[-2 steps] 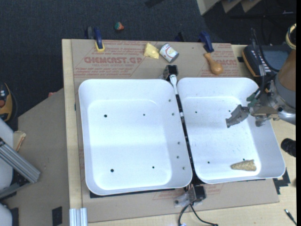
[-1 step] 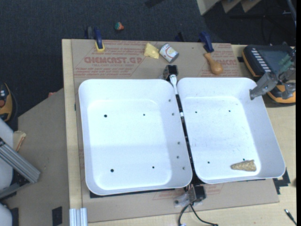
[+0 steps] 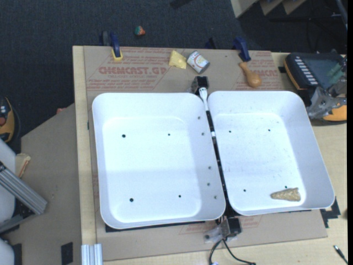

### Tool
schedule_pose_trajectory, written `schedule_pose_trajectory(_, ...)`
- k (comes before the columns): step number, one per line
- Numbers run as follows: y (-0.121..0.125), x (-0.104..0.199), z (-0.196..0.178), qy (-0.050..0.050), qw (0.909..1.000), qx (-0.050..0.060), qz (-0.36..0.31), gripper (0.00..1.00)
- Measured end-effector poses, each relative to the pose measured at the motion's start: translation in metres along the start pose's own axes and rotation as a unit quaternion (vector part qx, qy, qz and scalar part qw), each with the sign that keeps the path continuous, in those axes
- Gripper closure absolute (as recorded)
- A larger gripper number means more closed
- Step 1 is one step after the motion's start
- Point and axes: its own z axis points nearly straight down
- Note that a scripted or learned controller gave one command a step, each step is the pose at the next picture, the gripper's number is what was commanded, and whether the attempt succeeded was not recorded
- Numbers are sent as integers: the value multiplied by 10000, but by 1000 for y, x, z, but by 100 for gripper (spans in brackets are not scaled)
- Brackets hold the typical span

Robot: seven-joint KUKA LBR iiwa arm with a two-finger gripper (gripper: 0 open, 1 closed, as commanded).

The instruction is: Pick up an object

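A brown board (image 3: 88, 148) printed with red lettering is laid over the bench, and two shallow white bins are set on it side by side, their inner rims touching along a dark strip (image 3: 214, 148). The right bin (image 3: 259, 148) is taken as the landmark.

Nearest the camera, just in front of that bin's near left corner, a small black connector (image 3: 231, 225) with a dark cable (image 3: 223, 253) is seen on the board. Inside the right bin, close to its near right corner, a tan, crumbly wedge (image 3: 286, 194) is found lying flat on the floor, apart from the walls. The rest of that floor is marked by fine dark specks.

To the left of the right bin, the left bin (image 3: 149, 159) is seen, its floor marked by a few dark dots.

Beyond the right bin's far rim, an orange-brown, pear-shaped piece (image 3: 251, 76) is laid on the board. Further left of it, a small white box (image 3: 197, 62) and a yellow scrap (image 3: 177, 59) are placed just beside each other. Two blue clamps (image 3: 115, 42) (image 3: 240, 47) are fixed at the board's far edge. To the right of the bin's far corner, a black keypad device (image 3: 309, 70) is seen. Dark carpet (image 3: 55, 15) is spread beyond the bench, with a small coloured object (image 3: 140, 31) lying on it.
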Motion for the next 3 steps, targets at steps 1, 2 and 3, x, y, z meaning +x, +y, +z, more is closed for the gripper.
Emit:
schedule_pose_trajectory(1,32,94,67,29,10000,72,-46,100)
schedule_pose_trajectory(2,65,126,-34,12,10000,-46,-15,100)
schedule_pose_trajectory(3,96,179,72,13,10000,85,-20,100)
